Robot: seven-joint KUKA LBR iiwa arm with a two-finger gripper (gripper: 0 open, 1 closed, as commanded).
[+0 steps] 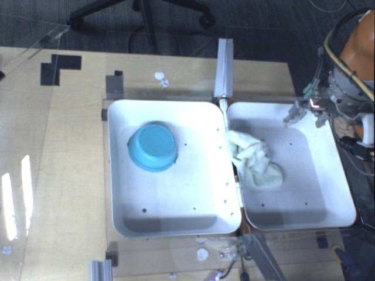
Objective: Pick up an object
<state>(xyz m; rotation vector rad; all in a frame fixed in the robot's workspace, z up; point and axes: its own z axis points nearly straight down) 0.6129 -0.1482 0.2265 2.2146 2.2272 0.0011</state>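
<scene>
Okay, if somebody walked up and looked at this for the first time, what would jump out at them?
Most likely the bright blue bowl, sitting in the left part of the left bin, the one strong colour against all that white. Next, the crumpled white cloth bunched against the left wall of the right bin. Then the arm's pincer poised over that bin's upper right corner, apart from both things.

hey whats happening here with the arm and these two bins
A robot arm reaches in from the right, its gripper hovering at the upper right corner of the right bin. It holds nothing. A crumpled white cloth lies in that bin against the left wall. A blue bowl sits in the left bin, untouched.
</scene>
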